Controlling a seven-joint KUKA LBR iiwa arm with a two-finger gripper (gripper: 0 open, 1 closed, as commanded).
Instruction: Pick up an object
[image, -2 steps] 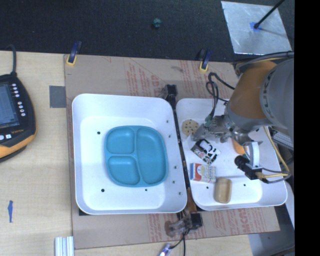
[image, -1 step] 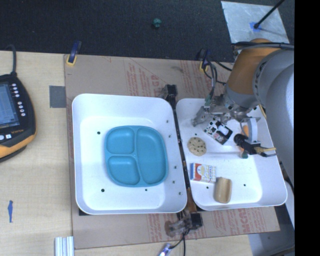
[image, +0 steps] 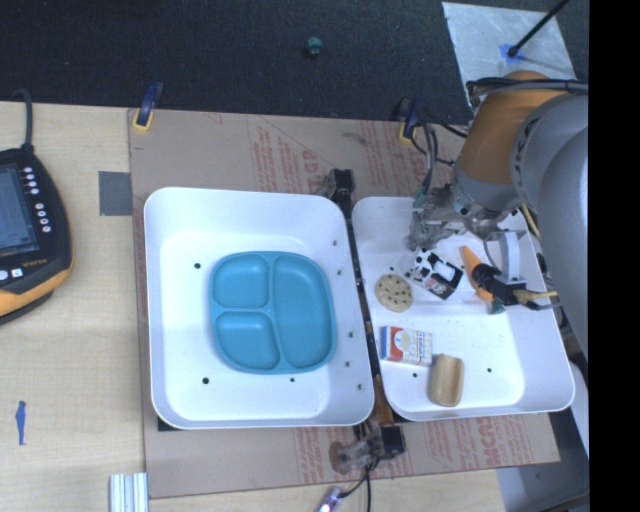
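The gripper (image: 428, 236) sits low in the right bin (image: 540, 385), directly above the black-and-white toy (image: 432, 273), evidently lined up for a grab. Its opening cannot be judged; nothing is visibly held.

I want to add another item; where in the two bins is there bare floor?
Bare: right white bin floor right of the tan bread-shaped block; left bin's margin around the blue divided plate. Crowded: near the hand.

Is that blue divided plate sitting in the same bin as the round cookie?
No, the blue divided plate lies in the left white bin, while the round cookie lies in the right white bin.
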